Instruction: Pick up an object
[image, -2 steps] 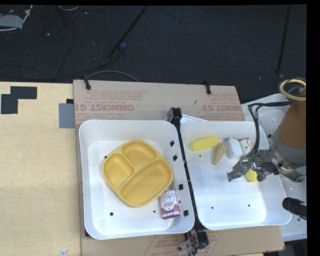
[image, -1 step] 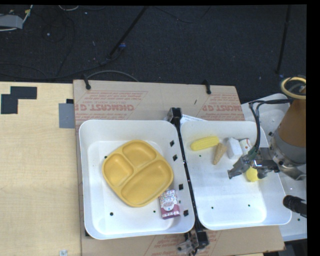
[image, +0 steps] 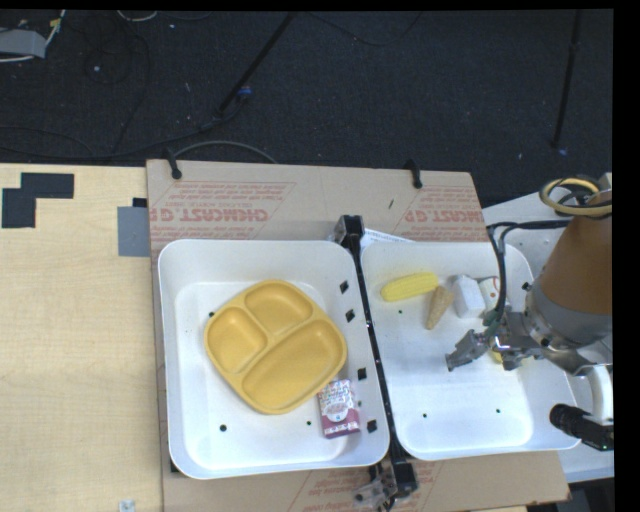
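Approaching stage: the gripper (image: 468, 352) hangs low over the right bin (image: 460, 425), holding nothing visible; jaw spread cannot be told. Candidate objects, a tan cone (image: 437, 305) and yellow corn cob (image: 408, 287), lie just beyond the jaws, requiring realignment before descent.

corn cob (image: 409, 287) | yellow | lying flat | right bin, far side

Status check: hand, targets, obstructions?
Hand low over right bin, nothing held. Corn, cone and white block just beyond it. Path clear.
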